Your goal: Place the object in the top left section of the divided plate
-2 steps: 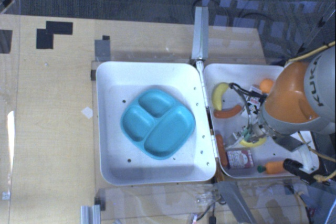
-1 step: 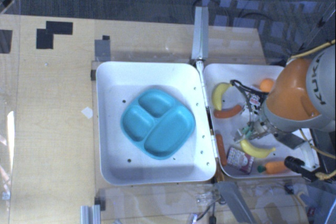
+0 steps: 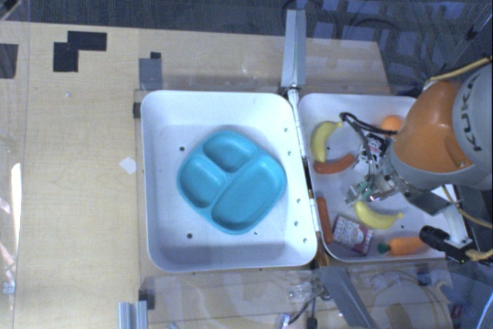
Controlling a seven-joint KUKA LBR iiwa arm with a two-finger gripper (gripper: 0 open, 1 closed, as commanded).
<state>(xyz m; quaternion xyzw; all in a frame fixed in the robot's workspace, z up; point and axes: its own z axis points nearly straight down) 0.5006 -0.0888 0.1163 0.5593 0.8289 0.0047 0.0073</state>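
Observation:
The blue divided plate lies in the middle of the left bin with nothing in its three sections. My gripper hangs low in the right bin, below the orange wrist band. It sits just above a yellow banana and to the right of a red sausage. I see no object clearly between its tips. The arm hides part of the bin's right side.
The right bin also holds a second banana at the upper left, an orange ball, a small hot dog, a dark red packet and a carrot. A metal divider post stands between the bins.

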